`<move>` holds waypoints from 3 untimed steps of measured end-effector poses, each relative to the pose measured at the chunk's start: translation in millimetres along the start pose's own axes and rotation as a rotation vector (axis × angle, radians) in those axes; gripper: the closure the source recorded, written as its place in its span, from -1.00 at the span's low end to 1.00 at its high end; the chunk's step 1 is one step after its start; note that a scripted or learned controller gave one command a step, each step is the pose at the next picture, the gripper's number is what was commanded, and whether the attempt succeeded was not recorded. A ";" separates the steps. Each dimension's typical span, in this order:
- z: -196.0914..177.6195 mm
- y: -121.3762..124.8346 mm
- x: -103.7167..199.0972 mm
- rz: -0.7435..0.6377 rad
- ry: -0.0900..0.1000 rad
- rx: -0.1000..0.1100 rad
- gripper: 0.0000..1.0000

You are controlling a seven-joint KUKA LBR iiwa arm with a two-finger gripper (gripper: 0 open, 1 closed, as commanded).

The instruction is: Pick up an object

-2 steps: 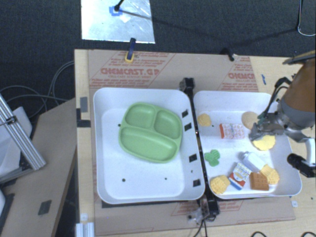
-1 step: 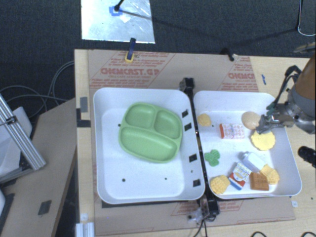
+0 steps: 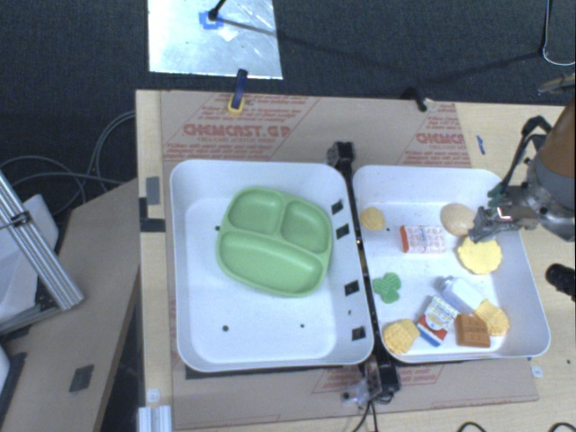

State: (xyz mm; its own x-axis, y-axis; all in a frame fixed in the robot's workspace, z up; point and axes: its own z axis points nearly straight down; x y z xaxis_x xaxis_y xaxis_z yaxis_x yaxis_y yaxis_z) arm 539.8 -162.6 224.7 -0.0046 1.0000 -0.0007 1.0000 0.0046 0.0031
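My gripper (image 3: 486, 226) hangs over the right bin (image 3: 423, 180), near its right side, just above a flat yellow round piece (image 3: 481, 257) and beside a tan bun-like piece (image 3: 456, 217). Nothing shows between its fingers. In the same bin lie a small yellow cookie (image 3: 372, 218), a red and white packet (image 3: 422, 238), a green leafy piece (image 3: 387, 286), a white and blue item (image 3: 461, 291), a small red-white-blue box (image 3: 438, 318), a brown toast piece (image 3: 472, 330) and two yellow waffle-like pieces (image 3: 400, 335) (image 3: 491, 317).
The left bin (image 3: 198, 331) holds a green divided tray (image 3: 274, 241). A black divider with clips (image 3: 353, 241) runs between the bins. Cardboard (image 3: 243, 129) lies under both. A metal frame (image 3: 36, 250) stands at the far left.
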 end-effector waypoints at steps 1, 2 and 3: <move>10.0 16.3 50.5 -0.005 0.002 0.001 1.00; 16.4 36.7 98.8 -0.005 0.002 0.000 1.00; 19.1 50.0 153.9 -0.006 0.003 0.000 1.00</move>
State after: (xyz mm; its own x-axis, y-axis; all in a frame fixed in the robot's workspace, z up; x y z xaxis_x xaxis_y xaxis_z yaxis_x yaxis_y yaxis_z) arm 589.1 -8.5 205.7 -0.0105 0.9999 0.0021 0.9999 0.0105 0.0030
